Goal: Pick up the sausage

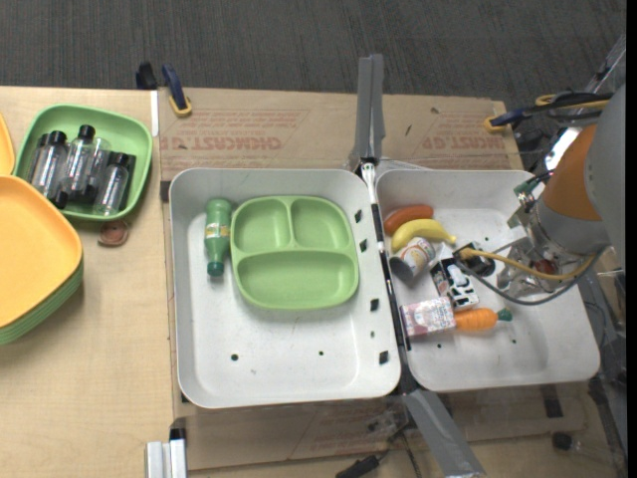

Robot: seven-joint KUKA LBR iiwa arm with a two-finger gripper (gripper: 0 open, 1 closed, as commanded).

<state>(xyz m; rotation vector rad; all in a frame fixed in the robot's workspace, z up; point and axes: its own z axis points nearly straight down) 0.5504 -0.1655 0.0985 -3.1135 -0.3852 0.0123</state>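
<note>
Camera view: sausage lengthwise left-right.

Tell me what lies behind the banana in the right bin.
Directly behind the banana, toward the bin's far wall, lies the reddish sausage, touching it. The banana covers the sausage's near edge, so its full outline is hidden.

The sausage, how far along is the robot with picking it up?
Nothing looks done yet. The sausage lies in the right bin, at its back left, touching the banana. The arm is over that bin's right side, apart from the sausage. Reaching it, gripping and lifting all remain.
</note>
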